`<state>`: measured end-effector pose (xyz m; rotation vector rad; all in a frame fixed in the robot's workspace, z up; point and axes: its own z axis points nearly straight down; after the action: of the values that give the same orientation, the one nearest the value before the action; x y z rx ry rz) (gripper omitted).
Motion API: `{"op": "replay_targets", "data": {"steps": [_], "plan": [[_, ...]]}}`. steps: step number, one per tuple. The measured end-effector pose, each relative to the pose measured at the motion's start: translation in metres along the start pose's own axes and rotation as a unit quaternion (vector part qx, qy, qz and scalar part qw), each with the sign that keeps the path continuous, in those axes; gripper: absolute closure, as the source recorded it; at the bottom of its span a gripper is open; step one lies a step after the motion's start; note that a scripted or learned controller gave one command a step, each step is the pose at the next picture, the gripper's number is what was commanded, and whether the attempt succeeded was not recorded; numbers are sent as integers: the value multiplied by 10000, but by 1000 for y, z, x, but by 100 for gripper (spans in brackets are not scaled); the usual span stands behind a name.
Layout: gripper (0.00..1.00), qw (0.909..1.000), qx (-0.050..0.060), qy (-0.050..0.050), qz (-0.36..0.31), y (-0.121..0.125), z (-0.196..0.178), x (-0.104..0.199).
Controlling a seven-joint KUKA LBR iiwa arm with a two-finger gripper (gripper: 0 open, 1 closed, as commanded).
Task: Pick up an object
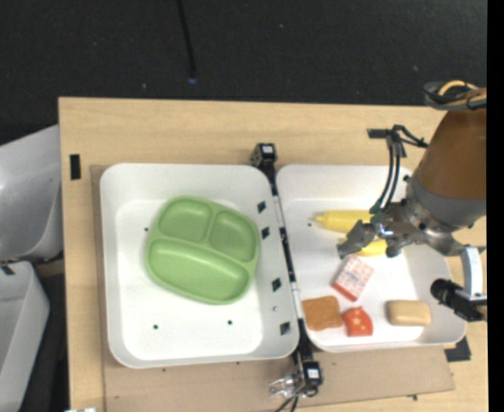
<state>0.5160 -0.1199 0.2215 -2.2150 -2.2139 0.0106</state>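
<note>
bench [166, 127] of pale wood bears two white bins [123, 333], dark floor behind; gripper [367, 240] state unclear over banana [337, 221].

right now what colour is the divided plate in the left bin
Light green, seen in the camera view: the plate.

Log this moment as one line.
gripper over banana | right bin | red-white packet below | nothing lifted

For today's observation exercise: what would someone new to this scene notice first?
Most likely the green divided plate, lying alone in the left bin. Next, the grey and orange arm reaching into the right bin, its gripper low over a yellow banana, with a red-and-white packet, brown bread, red piece and tan block nearby.
</note>
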Motion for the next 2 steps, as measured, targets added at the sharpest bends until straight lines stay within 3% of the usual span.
{"op": "replay_targets", "data": {"steps": [1, 2], "plan": [[0, 10000, -63, -10, -13, 3, -6, 0], [0, 10000, -44, -16, 2, 8, 52, 6]]}}
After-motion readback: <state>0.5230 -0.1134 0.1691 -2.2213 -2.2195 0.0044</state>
